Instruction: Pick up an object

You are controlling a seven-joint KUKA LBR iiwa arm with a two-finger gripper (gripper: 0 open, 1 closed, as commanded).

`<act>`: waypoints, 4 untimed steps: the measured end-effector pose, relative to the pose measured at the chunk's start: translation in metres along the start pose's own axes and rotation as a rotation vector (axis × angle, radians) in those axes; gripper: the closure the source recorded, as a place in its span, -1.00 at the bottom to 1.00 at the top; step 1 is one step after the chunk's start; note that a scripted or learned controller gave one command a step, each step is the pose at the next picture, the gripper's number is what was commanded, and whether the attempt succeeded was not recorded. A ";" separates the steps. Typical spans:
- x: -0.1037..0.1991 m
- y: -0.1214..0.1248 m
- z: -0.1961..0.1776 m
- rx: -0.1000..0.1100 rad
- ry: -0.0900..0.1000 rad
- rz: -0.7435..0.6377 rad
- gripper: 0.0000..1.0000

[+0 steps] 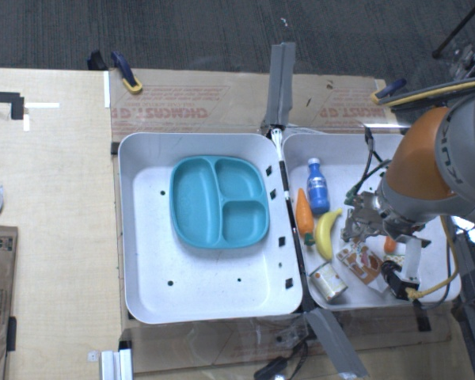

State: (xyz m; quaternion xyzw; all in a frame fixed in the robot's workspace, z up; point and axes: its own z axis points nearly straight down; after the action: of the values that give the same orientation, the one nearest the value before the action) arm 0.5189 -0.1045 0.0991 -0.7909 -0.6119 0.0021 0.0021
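Observation:
The right bin (332, 144) holds a blue bottle with a white cap (317, 187), an orange carrot (303, 213), a yellow banana (325, 234), a silver can (328, 283) lying on its side, and a brown-and-white snack packet (361, 262). My gripper (359, 226) hangs low over the bin's middle, just right of the banana and above the packet. The grey arm with its orange band (418, 165) comes in from the right and covers the bin's right half.
In the left bin (142, 236) lies a teal divided plate (220, 201). A grey divider post (281, 81) stands between the bins at the back. Cables and a black connector (394, 279) trail near the front right of the right bin.

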 end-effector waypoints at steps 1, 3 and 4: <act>0.076 0.124 -0.094 -0.006 -0.002 -0.030 1.00; 0.029 0.103 0.007 -0.003 -0.001 -0.121 -1.00; 0.028 0.103 -0.002 -0.002 -0.003 -0.123 1.00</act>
State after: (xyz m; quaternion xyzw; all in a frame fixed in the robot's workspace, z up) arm 0.6255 -0.1031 0.1004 -0.7520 -0.6592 0.0026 0.0003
